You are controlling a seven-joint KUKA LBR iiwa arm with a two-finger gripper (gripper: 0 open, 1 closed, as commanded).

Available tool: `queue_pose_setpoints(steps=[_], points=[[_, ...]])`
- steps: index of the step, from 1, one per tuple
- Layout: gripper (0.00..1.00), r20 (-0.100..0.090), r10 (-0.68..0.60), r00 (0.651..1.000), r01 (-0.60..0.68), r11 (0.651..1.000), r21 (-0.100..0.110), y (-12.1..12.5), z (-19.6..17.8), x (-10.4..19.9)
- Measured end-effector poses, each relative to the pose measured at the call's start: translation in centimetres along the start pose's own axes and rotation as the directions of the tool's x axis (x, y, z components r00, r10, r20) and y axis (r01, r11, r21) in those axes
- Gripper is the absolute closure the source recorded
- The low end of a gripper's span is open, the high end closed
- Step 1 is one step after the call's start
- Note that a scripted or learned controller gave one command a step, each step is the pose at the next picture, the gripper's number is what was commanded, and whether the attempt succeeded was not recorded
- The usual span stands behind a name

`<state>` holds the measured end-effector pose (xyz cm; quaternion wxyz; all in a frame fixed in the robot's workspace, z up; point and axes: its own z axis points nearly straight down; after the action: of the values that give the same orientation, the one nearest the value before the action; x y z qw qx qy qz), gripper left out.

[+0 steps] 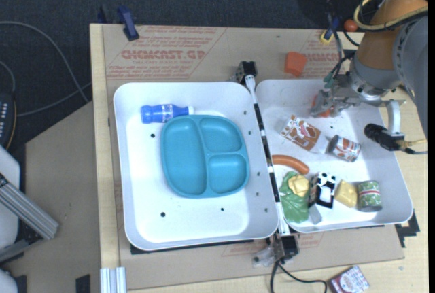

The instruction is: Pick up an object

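- A blue clip [126,22] sat at the far left corner of the tabletop [197,50], which was covered by printed brown cardboard.
- The left bin [136,217] held a blue bottle [163,112] lying on its side near its far edge, cap pointing right.
- Just in front of the bottle, a teal divided plate [204,153] lay flat in the middle of that bin.
- A black clamp [247,71] stood at the far end of the seam between the two bins.
- An orange block [295,63] rested on the cardboard beyond the right bin [401,207].
- Inside the right bin, a red-and-white packet [301,132] lay near the centre, with a small red can [343,147] to its right.
- An orange sausage-shaped toy [290,163] lay near the bin's left wall, and a green-and-yellow toy [295,195] lay in front of it.
- A black-and-white toy [326,189], a yellow block [346,194] and a green can [370,194] stood in a row along the near side.
- The end effector [327,105] was low over the far part of the right bin, apart from the packet; whether it was released or clenched cannot be told, and no object was seen in it.
- The grey arm [397,47] reached in from the right.
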<state>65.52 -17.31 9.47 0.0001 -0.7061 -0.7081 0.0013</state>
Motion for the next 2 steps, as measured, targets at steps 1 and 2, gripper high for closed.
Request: queue_pose_setpoints(steps=[1,2], points=[[1.0,-0.001,0.002,1.0,-0.002,1.0,-0.004,1.2,-5.9,7.3],[1.0,-0.004,0.001,1.0,-0.001,1.0,-0.001,-2.5,-9.1,13.9]])
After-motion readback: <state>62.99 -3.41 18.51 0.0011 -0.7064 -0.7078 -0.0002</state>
